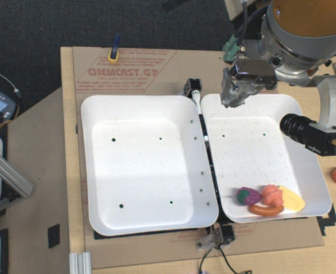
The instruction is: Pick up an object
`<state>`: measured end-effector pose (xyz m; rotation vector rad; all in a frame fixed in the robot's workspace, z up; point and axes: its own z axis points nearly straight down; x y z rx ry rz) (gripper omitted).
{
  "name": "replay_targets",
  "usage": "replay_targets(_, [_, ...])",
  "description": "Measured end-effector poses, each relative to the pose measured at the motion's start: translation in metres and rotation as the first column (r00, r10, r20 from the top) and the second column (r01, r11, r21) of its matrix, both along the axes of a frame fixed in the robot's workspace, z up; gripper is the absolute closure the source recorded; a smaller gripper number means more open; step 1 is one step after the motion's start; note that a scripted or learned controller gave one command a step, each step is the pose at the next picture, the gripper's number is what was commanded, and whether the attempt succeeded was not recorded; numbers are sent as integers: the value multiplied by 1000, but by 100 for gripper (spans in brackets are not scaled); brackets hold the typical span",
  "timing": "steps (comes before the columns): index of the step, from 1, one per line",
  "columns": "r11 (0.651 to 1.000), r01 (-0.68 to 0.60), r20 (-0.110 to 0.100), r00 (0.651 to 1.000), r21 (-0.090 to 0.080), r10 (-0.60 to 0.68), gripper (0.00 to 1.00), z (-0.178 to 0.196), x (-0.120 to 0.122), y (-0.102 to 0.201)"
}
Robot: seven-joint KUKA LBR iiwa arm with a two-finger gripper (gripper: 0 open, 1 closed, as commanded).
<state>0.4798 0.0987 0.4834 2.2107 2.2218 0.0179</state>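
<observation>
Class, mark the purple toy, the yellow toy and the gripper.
Purple toy (248, 196), camera view, its middle.
Yellow toy (294, 201), camera view, its bare right part.
Gripper (234, 99), camera view, between its fingertips.

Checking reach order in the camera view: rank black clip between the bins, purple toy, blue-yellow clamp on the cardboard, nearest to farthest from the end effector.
From the end effector, at the right bin's far rim:
1. Black clip, just left of it, at the bins' far ends.
2. Purple toy, near edge of the right bin.
3. Blue-yellow clamp, far-left on the cardboard.
The last two are close; the clamp looks slightly farther.
</observation>
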Motion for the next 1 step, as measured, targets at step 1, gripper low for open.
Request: replay_targets(1, [1000, 1, -21, 1000, -4, -1, 100, -95, -1, 45])
